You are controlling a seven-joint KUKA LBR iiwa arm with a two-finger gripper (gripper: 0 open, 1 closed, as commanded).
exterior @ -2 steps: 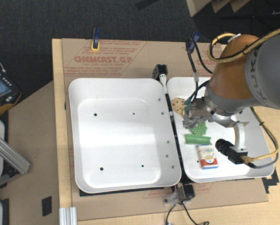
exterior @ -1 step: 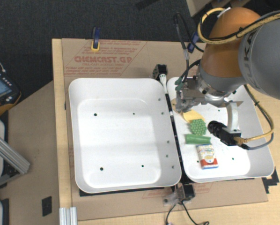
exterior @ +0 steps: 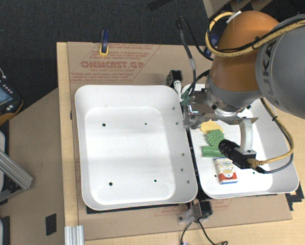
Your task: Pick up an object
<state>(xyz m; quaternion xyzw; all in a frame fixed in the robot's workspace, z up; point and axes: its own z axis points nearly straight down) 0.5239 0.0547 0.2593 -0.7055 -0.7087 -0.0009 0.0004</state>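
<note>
My arm, grey with a broad orange band, hangs over the right bin (exterior: pixel 275 184) and hides most of it. The gripper (exterior: pixel 197 111) sits low near that bin's left wall, under the wrist. Just below it lie a pale yellow piece (exterior: pixel 208 126), a green bumpy block (exterior: pixel 214 136) and a flat green bar (exterior: pixel 211 151). Further toward the front lies a small white and red box (exterior: pixel 226 170). Nothing shows between the gripper's tips.
The left bin (exterior: pixel 86 106) stands beside the right one, their walls touching in the middle. Both rest on a cardboard sheet (exterior: pixel 117 60) bearing a blue clip (exterior: pixel 104 37) at its far edge.
</note>
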